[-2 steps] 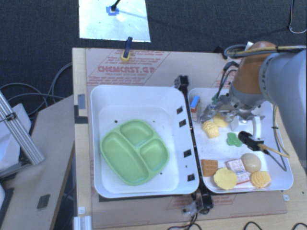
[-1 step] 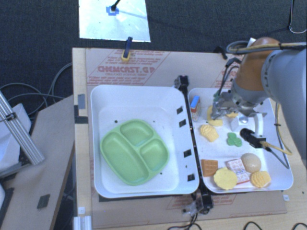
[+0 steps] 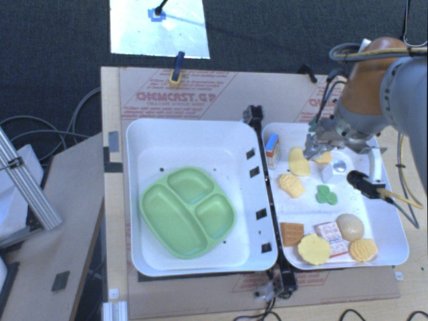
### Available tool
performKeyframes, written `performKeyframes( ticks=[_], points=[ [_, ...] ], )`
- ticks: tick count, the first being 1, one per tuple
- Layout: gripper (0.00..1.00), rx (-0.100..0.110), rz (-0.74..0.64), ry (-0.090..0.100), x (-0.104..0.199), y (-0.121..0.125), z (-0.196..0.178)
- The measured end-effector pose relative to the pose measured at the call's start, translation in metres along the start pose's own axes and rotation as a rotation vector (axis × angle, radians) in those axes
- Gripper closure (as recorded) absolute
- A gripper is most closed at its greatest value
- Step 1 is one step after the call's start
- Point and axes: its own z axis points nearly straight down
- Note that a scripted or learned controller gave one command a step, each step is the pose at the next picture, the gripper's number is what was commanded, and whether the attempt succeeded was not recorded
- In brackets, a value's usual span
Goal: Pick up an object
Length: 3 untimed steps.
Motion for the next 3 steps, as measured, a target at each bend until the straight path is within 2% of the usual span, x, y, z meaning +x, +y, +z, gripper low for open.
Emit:
performKeyframes(
  ticks=[2,3],
  points=[
    [1.00,0.002,-0.005,0.000,0.000,-0.005,-0.083],
    [1.00,0.003,-0.010,0.002,0.054,-0.009,-0.094]
  ],
)
